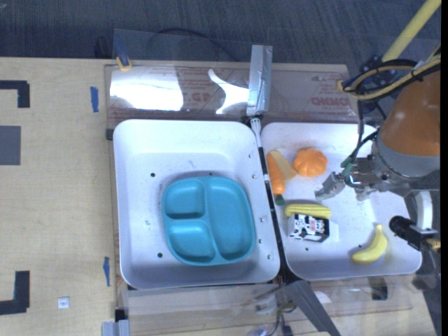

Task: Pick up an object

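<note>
The grey arm (413, 128) reaches in from three o'clock, its orange band above the wrist, leaning over the right bin (336, 257). Its jaws (334, 185) hang above the bin floor, pointing toward nine o'clock; whether they are released or clenched I cannot tell. Nothing is seen between them. An orange fruit (310, 162) sits at their eleven o'clock, near a carrot (278, 171). A banana (371, 247) lies at five o'clock. The left bin (140, 152) holds a blue divided tray (208, 219).
</note>
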`<state>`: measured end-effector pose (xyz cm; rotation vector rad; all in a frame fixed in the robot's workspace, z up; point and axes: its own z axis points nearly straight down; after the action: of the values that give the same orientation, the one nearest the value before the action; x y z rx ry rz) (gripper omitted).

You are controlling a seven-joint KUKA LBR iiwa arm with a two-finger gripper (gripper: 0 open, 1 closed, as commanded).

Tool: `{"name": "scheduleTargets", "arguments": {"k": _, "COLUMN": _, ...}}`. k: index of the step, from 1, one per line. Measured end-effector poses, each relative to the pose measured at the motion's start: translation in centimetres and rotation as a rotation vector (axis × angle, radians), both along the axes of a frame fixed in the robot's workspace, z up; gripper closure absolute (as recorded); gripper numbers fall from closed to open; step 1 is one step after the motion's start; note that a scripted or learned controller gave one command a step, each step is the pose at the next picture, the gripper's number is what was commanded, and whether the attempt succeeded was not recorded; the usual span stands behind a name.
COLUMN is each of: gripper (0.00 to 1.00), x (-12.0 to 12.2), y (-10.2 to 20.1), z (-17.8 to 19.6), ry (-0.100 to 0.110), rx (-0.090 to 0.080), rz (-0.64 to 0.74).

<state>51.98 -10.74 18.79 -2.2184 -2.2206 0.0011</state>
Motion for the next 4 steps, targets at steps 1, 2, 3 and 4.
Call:
{"name": "scheduleTargets", "arguments": {"k": 1, "gripper": 0.00, "x": 2.7, "y": 1.3, "z": -10.0, "ry": -0.012, "rx": -0.003, "rz": 0.075}}
{"name": "scheduleTargets", "arguments": {"k": 2, "gripper": 0.00, "x": 5.9, "y": -6.9, "z": -5.6, "ry": -0.008, "rx": -0.006, "rz": 0.032}}
{"name": "scheduleTargets", "arguments": {"k": 3, "gripper": 0.00, "x": 13.0, "y": -2.0, "z": -4.3, "ry": -0.005, "rx": -0.001, "rz": -0.076}}
{"name": "scheduleTargets", "arguments": {"k": 4, "gripper": 0.00, "x": 11.7, "y": -1.3, "z": -10.1, "ry": -0.006, "rx": -0.002, "rz": 0.016}}
